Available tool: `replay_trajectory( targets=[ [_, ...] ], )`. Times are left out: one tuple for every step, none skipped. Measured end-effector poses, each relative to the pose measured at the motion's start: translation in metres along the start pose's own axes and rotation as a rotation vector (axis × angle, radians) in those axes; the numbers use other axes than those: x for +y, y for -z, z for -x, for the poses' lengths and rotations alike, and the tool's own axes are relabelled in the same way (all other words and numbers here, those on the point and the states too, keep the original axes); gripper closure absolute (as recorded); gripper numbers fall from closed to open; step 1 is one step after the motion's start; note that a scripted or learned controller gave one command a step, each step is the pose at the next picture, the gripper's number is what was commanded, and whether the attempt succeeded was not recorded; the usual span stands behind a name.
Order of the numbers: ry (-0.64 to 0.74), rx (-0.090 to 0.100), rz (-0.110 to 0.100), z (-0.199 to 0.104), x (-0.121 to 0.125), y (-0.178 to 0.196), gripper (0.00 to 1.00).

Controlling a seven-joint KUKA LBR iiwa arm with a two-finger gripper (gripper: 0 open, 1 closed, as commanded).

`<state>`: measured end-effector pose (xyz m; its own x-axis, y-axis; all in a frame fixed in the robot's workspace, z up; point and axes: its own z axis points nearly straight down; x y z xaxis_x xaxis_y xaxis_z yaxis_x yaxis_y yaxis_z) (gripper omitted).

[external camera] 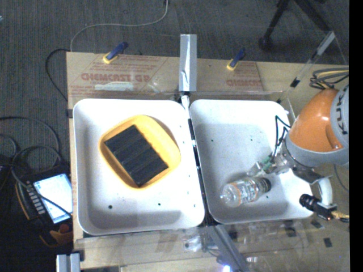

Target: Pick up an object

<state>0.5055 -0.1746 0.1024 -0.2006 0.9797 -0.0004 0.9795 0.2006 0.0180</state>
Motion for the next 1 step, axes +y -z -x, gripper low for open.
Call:
replay_trajectory(
  targets=[
    [0.094, -0.004, -0.009, 0.0059, -0.0198, -0.0054, 1.0]
  ],
)
